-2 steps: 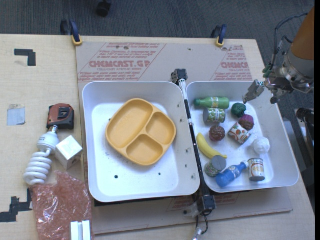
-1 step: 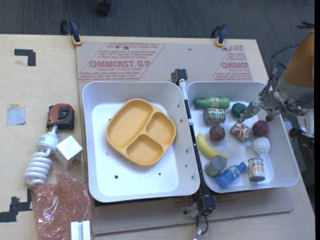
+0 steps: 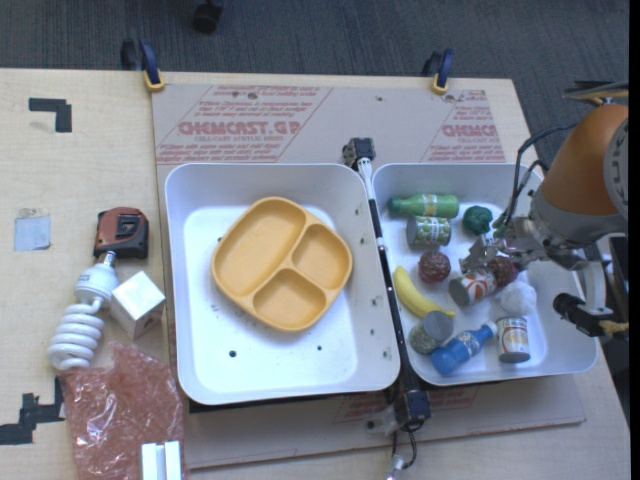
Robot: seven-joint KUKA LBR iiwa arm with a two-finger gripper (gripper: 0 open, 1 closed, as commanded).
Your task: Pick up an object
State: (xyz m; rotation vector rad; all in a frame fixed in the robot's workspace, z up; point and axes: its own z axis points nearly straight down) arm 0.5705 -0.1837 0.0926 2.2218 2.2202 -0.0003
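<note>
Here the arm (image 3: 590, 173) reaches in from the right over the right bin (image 3: 575, 353), its gripper (image 3: 497, 251) low among the clutter near the bin's middle. Whether the fingers are wide or narrow I cannot tell; they merge with the things beneath them.

Just below the gripper lies a tipped red-and-white can (image 3: 472, 288), with a white lump (image 3: 518, 297) to its right and a dark red ball (image 3: 434, 266) to its left. A green bottle (image 3: 424, 205) lies along the far wall, a green-labelled can (image 3: 430, 232) just under it and a dark green thing (image 3: 478, 218) to its right. A banana (image 3: 415, 293) lies by the left wall. Nearer the front sit a grey lump (image 3: 431, 331), a blue bottle (image 3: 462, 350) and an upright small can (image 3: 513, 338).

The left bin (image 3: 200, 368) holds a yellow divided plate (image 3: 282, 263). On the tabletop (image 3: 60, 208) to the left lie a tape measure (image 3: 122, 233), a spiral bulb (image 3: 82, 318), a white cube (image 3: 138, 300) and a pink bag (image 3: 115, 408).
</note>
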